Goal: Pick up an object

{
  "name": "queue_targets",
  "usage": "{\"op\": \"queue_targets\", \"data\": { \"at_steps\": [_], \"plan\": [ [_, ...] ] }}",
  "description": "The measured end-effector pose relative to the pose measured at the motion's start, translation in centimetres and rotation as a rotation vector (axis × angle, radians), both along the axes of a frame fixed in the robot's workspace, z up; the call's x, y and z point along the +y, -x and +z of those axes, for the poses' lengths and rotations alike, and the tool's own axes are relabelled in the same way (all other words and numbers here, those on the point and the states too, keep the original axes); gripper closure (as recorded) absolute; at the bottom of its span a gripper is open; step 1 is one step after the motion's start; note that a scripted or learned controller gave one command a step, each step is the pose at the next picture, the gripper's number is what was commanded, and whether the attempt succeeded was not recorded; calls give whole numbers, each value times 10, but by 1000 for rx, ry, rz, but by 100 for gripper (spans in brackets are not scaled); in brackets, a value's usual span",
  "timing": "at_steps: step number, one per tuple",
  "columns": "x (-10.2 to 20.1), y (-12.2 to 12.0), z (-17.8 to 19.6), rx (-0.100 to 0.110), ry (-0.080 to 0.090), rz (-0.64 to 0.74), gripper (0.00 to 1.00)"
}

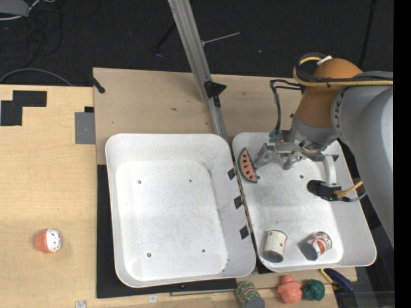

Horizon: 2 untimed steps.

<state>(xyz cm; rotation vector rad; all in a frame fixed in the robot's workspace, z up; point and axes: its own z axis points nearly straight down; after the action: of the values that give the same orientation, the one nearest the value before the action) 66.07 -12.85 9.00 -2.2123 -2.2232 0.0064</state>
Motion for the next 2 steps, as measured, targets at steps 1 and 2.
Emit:
{"op": "queue_targets", "data": {
  "at_steps": [1,2],
  "plan": [
    [-1,-1,13,-4,1,-1,100],
    [2,-6,57,-9,1,-3,100]
  ]
}}
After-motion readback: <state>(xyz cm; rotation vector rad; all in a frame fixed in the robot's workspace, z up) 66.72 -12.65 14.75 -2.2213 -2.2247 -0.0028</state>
